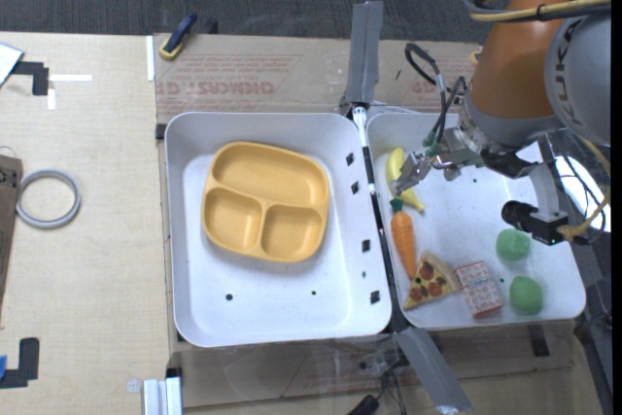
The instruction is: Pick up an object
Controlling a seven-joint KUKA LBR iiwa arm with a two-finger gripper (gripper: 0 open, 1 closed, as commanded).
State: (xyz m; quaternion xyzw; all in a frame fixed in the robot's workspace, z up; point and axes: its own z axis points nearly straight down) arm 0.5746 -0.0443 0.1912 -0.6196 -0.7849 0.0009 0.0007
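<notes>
Claw (pixel 416 172) over small yellow plastic banana (pixel 397 168), grip state unclear. Banana light, stiff, slick; grasp across middle.

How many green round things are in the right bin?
2. One green ball lies by the bin's right side, below the arm; the other green ball lies in the near right corner. The arm might hide others.

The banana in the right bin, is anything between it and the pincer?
Nothing visible does. The pincer hangs right beside the banana, at its right edge. The carrot lies below the banana, out of the way, and the pizza slice lies farther down.
</notes>
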